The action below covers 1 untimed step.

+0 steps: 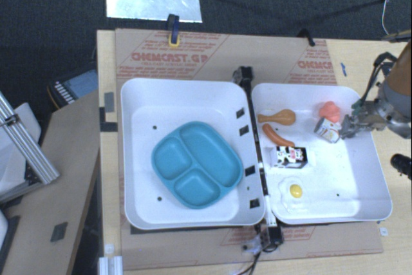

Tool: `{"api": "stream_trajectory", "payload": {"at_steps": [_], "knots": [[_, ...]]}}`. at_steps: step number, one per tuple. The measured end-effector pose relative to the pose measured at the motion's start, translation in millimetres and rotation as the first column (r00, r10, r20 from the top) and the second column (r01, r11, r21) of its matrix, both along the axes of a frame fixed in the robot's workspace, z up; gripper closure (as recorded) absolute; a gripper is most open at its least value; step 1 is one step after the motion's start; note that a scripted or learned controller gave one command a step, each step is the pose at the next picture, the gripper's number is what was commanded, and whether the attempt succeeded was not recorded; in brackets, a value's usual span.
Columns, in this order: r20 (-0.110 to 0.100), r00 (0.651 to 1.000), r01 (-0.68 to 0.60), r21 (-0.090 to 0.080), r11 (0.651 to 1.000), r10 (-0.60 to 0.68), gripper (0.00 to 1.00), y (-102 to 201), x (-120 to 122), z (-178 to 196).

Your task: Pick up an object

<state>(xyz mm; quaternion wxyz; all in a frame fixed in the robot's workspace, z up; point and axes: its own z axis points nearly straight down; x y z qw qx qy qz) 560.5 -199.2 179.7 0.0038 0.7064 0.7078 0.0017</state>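
The right bin (pixel 367 203) holds several toy items. A tan drumstick (pixel 278 116) and an orange sausage (pixel 278 136) lie near its left wall. Below them are a black-and-white packet (pixel 291 156) and a fried egg (pixel 295 190). A pink lump (pixel 329 109) sits toward the upper right, with a small white-and-grey container (pixel 327 131) just below it. My gripper (pixel 349 126) reaches in from the right, low over the bin, and its tip sits right against that container's right side. Whether it grips the container is unclear.
The left bin (pixel 138 138) holds a blue divided plate (pixel 196 164). A black clamp strip (pixel 252 138) runs between the two bins. Both bins rest on a cardboard sheet (pixel 174 56). The arm's grey body (pixel 396 96) hangs over the right bin's right rim.
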Motion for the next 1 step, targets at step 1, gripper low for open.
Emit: {"api": "stream_trajectory", "payload": {"at_steps": [1], "knots": [[-0.001,1.000,-0.002,0.000,1.000,0.002,1.00,-0.5,1.8,47.8]]}}
